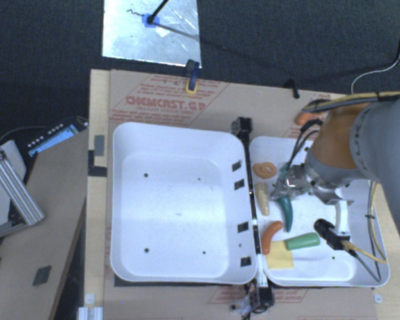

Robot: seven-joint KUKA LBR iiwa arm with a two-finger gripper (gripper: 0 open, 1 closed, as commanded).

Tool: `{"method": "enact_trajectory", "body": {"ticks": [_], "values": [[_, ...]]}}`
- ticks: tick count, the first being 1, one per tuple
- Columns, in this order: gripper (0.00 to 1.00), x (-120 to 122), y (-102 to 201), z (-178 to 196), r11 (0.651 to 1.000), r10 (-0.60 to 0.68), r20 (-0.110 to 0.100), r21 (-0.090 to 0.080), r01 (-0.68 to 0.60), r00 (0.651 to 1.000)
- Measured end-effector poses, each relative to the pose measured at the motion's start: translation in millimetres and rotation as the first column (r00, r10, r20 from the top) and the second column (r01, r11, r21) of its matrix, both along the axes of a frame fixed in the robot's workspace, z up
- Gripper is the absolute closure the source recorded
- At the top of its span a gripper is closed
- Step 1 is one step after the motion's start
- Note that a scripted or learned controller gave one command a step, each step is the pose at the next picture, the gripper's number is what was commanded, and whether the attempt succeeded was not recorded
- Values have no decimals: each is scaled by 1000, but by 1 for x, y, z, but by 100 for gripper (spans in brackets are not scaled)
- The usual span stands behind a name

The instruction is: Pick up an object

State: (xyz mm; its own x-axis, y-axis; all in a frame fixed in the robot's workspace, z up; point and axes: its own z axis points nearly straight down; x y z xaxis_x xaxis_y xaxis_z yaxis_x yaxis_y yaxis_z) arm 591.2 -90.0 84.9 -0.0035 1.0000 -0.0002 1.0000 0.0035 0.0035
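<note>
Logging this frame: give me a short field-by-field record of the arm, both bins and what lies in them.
arm: grey KUKA arm, reaching in from the right over the right bin
gripper: gripper low over the right bin's left half, beside the teal piece
left bin: left bin, white, shallow
right bin: right bin, holds all the loose items
items: pretzel-shaped piece, pale stick, teal piece, orange piece, green block, yellow square
held object: none seen
</note>
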Motion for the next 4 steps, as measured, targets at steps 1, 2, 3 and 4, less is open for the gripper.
{"method": "enact_trajectory", "body": {"ticks": [1, 2, 3, 4], "values": [[100, -80, -11, 1, 1000, -5, -4, 1, 5, 1000], [100, 29, 25, 104, 1000, 5, 8, -2, -5, 1000], [100, -14, 21, 108, 1000, -2, -4, 0, 2, 1000], [100, -20, 25, 100, 1000, -3, -3, 0, 3, 1000]]}}
